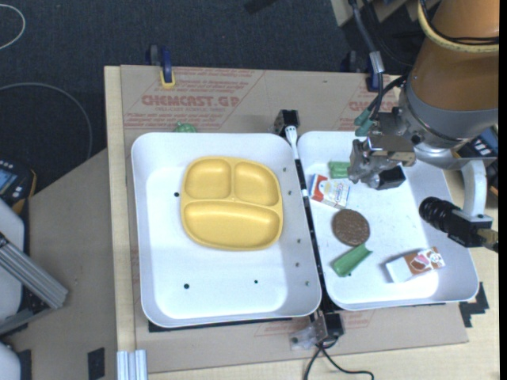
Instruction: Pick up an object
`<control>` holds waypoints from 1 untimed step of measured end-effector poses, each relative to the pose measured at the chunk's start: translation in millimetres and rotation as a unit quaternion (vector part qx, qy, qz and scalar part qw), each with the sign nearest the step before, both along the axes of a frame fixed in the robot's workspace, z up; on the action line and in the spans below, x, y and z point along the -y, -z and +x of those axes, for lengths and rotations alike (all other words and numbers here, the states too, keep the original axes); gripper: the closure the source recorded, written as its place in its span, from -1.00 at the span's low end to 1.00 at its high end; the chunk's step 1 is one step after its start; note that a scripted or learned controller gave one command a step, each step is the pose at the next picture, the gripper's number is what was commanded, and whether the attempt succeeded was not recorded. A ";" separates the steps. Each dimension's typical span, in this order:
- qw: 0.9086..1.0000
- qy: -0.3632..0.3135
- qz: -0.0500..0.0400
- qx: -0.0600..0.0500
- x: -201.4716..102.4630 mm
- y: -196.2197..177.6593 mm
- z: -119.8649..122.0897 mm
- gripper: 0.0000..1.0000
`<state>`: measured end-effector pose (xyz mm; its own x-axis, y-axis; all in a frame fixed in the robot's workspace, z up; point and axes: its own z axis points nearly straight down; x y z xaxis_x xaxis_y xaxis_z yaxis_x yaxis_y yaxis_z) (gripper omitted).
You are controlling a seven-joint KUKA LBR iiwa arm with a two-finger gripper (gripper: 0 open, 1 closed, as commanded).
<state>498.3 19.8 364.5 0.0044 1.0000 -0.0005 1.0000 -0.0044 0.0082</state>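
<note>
Jaws: low over the right bin, close to its far-left corner, at the end of the arm reaching in from the right edge of the tabletop. Opening: cannot tell from this angle.

Objects available for pickup, all lying on the floor of the right bin:

- Green piece: small, just left of the jaws, nearest the far-left corner. Touching the jaws or apart: cannot tell.
- Packet: red and white, flat, just on the near side of the green piece, close against the bin's left edge.
- Disc: brown, round, flat, just beside the packet on its near side, left of the bin's centre.
- Green cylinder: on its side, lying at a slant, just beside the disc toward the near edge.
- Carton: white with orange print, on its side, toward the near-right corner, well apart from the jaws.

Left bin: set beside the right bin, long edges next to each other. Yellow plate inside, upright, in the far half, roughly midway between the left and right edges. Three compartments: two small ones on the far side, one wide one on the near side.

Tabletop beyond the bins: blue clamp on the far edge near the far-left corner. Small green scrap just past the far edge of the left bin.
</note>
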 end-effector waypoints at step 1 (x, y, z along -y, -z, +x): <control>1.000 -0.006 0.002 -0.001 -67.3 -28.3 -19.2 1.00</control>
<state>479.1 87.1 392.7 -0.0082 1.0000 0.0026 0.9999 0.0082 0.0060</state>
